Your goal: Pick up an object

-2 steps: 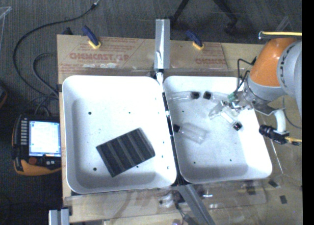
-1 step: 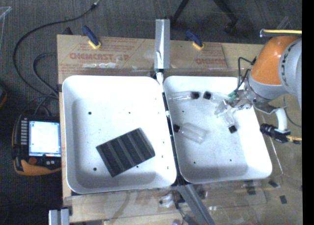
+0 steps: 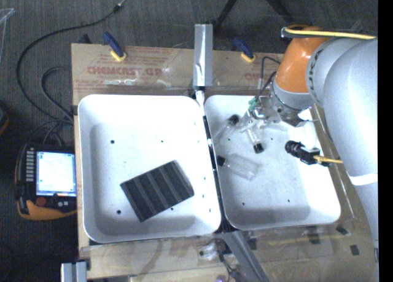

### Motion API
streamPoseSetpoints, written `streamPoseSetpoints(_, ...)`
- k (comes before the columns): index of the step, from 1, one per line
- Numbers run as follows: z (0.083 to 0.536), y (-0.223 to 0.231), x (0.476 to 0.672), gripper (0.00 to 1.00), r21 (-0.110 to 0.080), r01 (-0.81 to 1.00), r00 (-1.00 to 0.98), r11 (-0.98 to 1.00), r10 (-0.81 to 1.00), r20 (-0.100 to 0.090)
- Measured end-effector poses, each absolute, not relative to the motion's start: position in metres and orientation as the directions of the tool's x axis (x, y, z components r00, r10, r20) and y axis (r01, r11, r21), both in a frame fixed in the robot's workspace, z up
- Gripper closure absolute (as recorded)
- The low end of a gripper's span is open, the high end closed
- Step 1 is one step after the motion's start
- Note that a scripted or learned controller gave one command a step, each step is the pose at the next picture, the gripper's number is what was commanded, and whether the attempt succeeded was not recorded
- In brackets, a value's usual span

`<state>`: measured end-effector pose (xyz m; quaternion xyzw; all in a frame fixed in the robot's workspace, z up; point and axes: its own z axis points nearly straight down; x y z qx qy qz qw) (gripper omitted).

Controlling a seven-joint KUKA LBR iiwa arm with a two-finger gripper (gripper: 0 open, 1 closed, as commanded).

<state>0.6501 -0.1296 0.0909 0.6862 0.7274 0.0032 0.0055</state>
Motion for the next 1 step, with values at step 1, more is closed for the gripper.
streamPoseSetpoints(1, 0.2089, -0.0995, 0.6682, 1.00, -0.001, 0.989, 0.147, -0.147, 0.989, -0.004)
